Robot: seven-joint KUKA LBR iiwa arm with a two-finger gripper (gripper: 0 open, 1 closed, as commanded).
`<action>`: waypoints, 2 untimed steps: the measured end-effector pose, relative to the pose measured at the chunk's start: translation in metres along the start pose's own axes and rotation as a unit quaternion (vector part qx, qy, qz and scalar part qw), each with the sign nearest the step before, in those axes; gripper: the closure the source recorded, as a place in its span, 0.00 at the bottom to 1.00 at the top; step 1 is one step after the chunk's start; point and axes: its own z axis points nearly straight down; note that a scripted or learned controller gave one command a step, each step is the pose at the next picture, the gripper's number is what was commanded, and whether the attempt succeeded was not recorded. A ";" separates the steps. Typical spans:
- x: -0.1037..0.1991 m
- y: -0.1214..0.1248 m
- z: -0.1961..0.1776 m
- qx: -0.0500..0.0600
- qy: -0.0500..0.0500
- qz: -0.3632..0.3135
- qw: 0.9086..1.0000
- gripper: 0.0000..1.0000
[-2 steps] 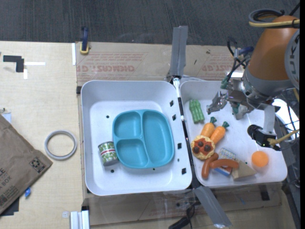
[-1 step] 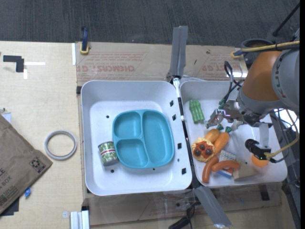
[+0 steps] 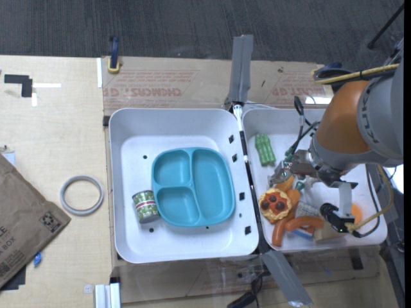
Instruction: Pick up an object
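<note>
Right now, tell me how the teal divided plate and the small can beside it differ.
The teal divided plate is wide, flat and plain, with three compartments; the small can is far smaller, cylindrical, with a green and white printed label. The plate fills the middle of the left bin; the can sits at the plate's left edge. Both lie in that bin.

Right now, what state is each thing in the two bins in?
Teal divided plate: flat, right way up, left bin.
Small can: on its side, against the plate's left edge.
Green toy: lying flat, right bin.
Pizza slice toy: lying flat.
Gripper: low over the right bin.
</note>
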 end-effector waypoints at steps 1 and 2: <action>-0.002 0.000 -0.008 0.000 0.000 0.002 1.000 1.00; 0.046 -0.030 -0.141 -0.001 -0.001 -0.026 1.000 1.00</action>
